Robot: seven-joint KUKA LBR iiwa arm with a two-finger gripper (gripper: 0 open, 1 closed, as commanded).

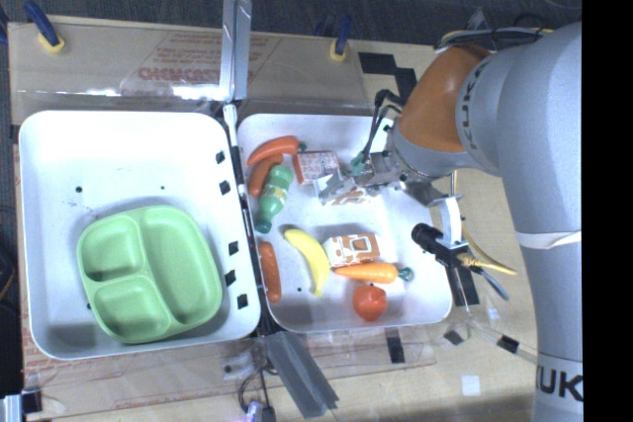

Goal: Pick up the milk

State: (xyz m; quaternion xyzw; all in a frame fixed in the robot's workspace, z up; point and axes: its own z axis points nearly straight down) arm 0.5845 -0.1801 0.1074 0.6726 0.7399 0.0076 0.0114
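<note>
Gripper [348,181] over the milk [318,165] (contact unclear).

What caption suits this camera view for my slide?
Gripper lowered over a carton among toy foods in the right bin; green tray in the left.

Single fixed camera, mounted above the table [297,44] and angled down at a slant. Both white bins are framed side by side: left bin [49,242], right bin [415,296]. The far table edge is seen toward the top, dark floor beyond it. The arm [524,114] is seen entering from the right. Mid-range framing; the whole work area is covered.
</note>
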